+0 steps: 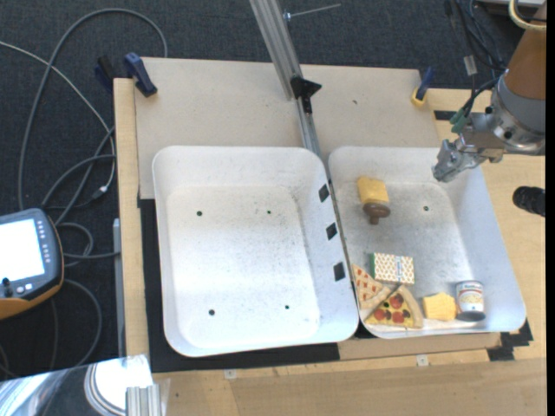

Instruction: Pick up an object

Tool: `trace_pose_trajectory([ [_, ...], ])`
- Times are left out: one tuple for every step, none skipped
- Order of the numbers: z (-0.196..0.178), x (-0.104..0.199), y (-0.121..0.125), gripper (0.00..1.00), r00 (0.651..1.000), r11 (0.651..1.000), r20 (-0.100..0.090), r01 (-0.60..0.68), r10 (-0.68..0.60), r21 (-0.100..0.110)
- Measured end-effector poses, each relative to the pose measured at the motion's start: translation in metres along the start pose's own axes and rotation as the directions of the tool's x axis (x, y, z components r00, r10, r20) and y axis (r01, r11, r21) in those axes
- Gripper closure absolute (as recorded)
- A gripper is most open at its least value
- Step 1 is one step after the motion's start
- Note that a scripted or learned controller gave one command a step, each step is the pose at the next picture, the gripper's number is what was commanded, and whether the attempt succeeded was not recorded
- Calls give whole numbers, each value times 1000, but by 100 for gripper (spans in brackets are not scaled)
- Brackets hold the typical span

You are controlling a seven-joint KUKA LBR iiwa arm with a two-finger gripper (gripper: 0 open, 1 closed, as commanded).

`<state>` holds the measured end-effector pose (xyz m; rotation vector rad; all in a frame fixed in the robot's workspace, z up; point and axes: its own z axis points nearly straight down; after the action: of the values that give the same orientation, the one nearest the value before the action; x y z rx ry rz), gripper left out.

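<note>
Now the gripper hangs over the top edge of the right bin; how wide it stands, I cannot tell. Nothing is in it. At its nine o'clock, nearby, sits the yellow block.

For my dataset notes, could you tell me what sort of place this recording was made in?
Probably a robotics lab: two white bins sit on a clamped bench board, toy food such as a pizza slice lies in the right one, and a teach pendant rests on carpet.
</note>
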<state>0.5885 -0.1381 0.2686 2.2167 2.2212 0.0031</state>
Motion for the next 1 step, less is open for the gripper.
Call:
trace_pose_trajectory([
  [-3,47,18,100,1000,1000,-2,5,-5,0],
])
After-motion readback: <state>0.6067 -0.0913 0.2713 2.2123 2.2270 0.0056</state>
